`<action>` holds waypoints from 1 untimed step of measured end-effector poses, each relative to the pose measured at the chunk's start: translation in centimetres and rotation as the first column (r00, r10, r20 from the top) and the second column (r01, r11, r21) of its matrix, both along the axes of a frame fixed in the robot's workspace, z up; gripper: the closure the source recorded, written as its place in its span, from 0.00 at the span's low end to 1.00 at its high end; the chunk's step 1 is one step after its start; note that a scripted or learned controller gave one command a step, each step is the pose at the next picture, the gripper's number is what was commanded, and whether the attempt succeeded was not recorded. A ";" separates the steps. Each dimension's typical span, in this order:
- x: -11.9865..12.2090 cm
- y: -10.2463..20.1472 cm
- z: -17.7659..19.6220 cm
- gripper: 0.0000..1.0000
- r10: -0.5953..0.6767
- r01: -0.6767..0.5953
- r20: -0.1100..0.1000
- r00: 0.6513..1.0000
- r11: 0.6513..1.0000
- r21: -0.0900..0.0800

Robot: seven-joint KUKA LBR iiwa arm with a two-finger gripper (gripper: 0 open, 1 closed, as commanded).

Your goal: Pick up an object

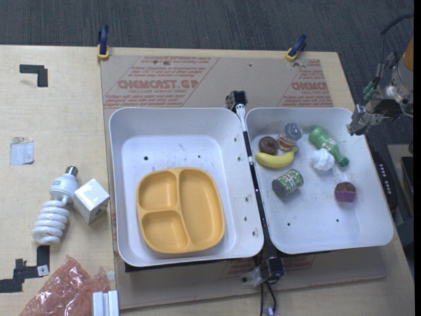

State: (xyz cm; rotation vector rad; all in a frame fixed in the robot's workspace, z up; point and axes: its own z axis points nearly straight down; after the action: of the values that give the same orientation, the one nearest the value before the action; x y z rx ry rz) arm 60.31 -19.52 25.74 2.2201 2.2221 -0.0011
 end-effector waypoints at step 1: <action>-2.6 -2.5 -16.5 0.00 -0.002 0.002 0.001 1.000 1.000 0.000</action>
State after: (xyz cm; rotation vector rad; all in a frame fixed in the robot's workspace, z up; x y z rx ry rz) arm 57.75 -22.02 9.27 2.2220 2.2196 0.0001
